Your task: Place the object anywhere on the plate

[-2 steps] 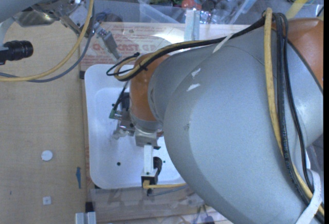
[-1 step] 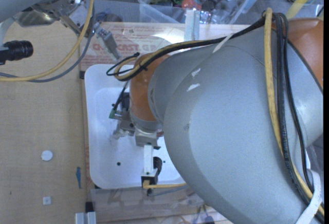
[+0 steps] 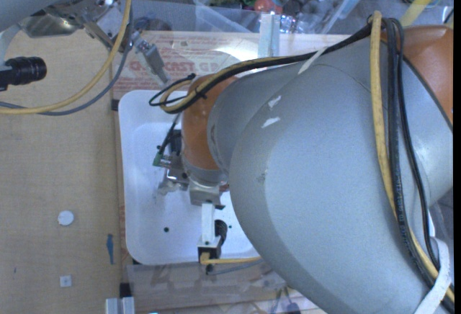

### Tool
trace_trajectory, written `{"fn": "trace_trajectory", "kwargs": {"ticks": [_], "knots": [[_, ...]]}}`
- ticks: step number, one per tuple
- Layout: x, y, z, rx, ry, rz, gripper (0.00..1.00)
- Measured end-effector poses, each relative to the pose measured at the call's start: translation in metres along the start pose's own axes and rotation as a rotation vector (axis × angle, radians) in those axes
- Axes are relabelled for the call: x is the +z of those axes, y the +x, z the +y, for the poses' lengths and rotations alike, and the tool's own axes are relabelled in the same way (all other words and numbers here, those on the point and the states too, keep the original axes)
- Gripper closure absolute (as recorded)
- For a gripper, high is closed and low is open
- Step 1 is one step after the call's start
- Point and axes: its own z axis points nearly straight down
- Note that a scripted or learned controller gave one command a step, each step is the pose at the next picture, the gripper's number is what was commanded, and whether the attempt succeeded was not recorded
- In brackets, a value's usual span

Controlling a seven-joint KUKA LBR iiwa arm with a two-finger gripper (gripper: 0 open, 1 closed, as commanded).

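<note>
Low over the white bin, your gripper is hovering, but the arm is hiding the object and plate, so I cannot tell if it is spread or pinching anything. You should be descending slowly and releasing only once the plate is underneath.

arm: reaches in from right | wrist: orange-banded | hand: pointing down

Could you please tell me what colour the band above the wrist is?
The band is orange, clearest in the camera view.
</note>
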Motion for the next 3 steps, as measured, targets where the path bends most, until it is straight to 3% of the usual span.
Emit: {"fn": "trace_trajectory", "kwargs": {"ticks": [3], "knots": [[0.0, 0.0001, 0.0, 0.0, 0.0, 0.0, 0.0]]}}
